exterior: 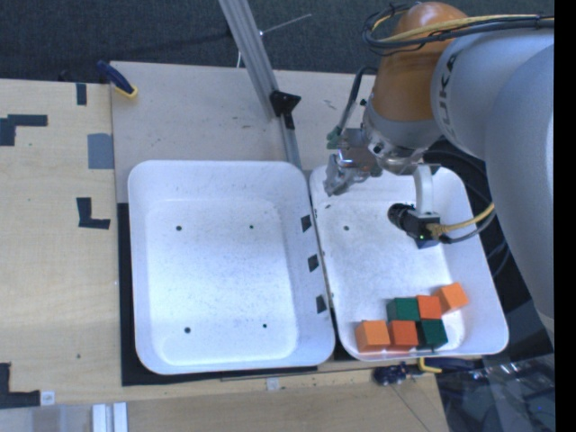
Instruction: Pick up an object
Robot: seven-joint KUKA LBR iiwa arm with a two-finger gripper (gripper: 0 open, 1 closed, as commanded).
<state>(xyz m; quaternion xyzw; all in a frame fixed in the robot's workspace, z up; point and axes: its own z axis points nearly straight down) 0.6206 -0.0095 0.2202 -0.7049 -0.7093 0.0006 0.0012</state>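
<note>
2 shallow white bins are seen side by side on a wooden bench (pixel 54 268), viewed from above at a slant. The left bin (pixel 144 187) and the right bin (pixel 486 331) meet along a shared edge near the middle of the view. The grey arm (pixel 504 97), with its orange band (pixel 409 52), is extended in from the right, and the gripper (pixel 340 176) is held over the far left corner of the right bin, close to the shared edge. Whether it is open or closed cannot be told, and nothing is seen held in it. A cluster of small blocks is gathered in the near right corner of the right bin, well apart from the gripper: orange blocks (pixel 372 334) and green blocks (pixel 405 309), touching one another, with 1 orange block (pixel 454 295) lying slightly apart at the cluster's right. A slanted metal bar (pixel 255 52) is crossed over the far side of the bench.
</note>
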